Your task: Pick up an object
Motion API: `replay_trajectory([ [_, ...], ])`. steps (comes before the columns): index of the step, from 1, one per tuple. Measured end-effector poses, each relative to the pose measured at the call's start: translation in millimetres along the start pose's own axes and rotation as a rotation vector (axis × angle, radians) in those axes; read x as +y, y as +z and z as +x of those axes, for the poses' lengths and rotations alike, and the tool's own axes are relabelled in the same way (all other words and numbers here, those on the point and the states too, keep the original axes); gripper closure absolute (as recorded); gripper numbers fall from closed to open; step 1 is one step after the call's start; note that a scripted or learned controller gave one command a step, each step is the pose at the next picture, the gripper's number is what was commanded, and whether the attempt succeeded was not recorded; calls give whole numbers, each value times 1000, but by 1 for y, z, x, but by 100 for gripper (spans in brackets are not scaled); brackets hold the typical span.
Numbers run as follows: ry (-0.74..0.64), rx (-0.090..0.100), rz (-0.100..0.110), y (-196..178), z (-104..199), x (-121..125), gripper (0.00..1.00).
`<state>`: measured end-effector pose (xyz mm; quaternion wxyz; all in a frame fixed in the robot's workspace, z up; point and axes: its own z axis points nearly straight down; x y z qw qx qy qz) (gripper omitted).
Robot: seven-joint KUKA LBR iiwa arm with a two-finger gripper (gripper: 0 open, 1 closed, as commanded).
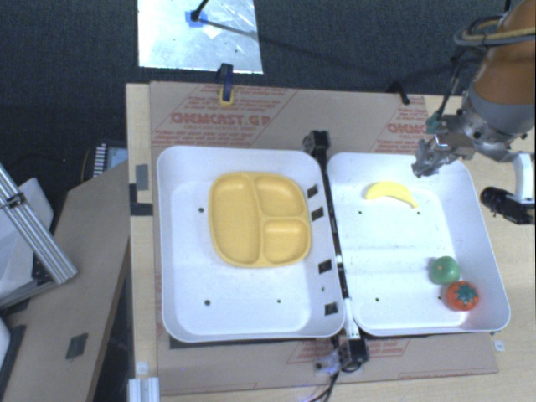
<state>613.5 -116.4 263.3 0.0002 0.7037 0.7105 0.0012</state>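
A yellow banana [391,193] lies near the back of the right bin [402,308]. A green round fruit [445,269] and a red tomato [461,295] sit together near that bin's front right corner. My gripper [426,164] hangs over the back right edge of the right bin, a little to the right of the banana and above it. Nothing is visible between its fingers. The arm's orange band [507,74] shows at the upper right.
The left bin [180,308] holds a yellow divided plate [258,219]. A black divider with clips [328,224] runs between the two bins. Cardboard lies under both bins, and a shiny sheet [199,23] sits behind the bench.
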Motion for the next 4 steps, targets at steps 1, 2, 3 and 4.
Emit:
replay_trajectory([
  [1,0,0,1,2,45,2,100],
  [2,-1,1,1,1,102,-6,100],
  [3,0,0,2,12,154,-18,100],
  [4,-1,1,2,18,216,-23,100],
])
